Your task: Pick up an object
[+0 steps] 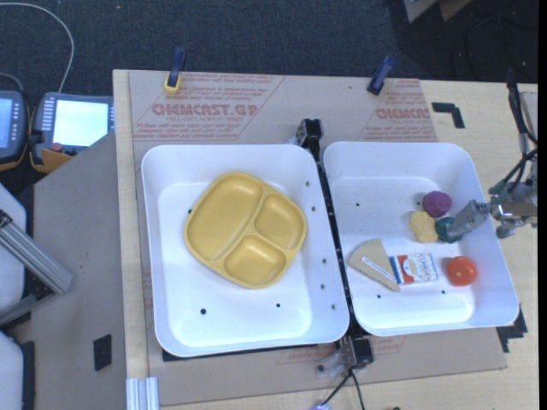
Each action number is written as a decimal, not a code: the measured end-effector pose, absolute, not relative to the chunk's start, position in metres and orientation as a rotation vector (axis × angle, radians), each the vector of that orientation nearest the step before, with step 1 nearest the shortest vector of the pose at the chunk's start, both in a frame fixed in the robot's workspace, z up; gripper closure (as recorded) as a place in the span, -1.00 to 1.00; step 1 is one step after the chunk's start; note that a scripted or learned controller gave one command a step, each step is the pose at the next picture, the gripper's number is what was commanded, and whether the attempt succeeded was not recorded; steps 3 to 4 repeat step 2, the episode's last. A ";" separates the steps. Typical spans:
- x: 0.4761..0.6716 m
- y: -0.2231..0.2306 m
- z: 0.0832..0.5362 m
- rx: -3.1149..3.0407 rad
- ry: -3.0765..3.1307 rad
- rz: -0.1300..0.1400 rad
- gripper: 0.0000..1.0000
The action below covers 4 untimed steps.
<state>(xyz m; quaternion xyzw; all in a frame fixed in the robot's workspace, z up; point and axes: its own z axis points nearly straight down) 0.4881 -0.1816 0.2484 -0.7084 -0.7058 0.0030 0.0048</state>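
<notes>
The right bin [402, 165] holds several small things. A purple ball [438, 202] lies beside a yellow lump [422, 226], with a small dark green piece [444, 227] touching the lump's right side. A red tomato-like ball [461, 271], a white and red carton [414, 269] and a tan wedge [370, 261] lie nearer the front. My gripper [463, 220] comes in low from the right rim. Its tip is against the green piece, just right of the yellow lump.
The left bin [171, 306] bears a yellow divided plate [246, 228] at its middle. A black clamp [309, 131] sits between the bins at the back, and blue clips [379, 74] hold the cardboard sheet. Cables hang at the right edge [521, 135].
</notes>
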 end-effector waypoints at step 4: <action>0.482 -0.179 0.194 -2.217 -2.215 0.005 -1.00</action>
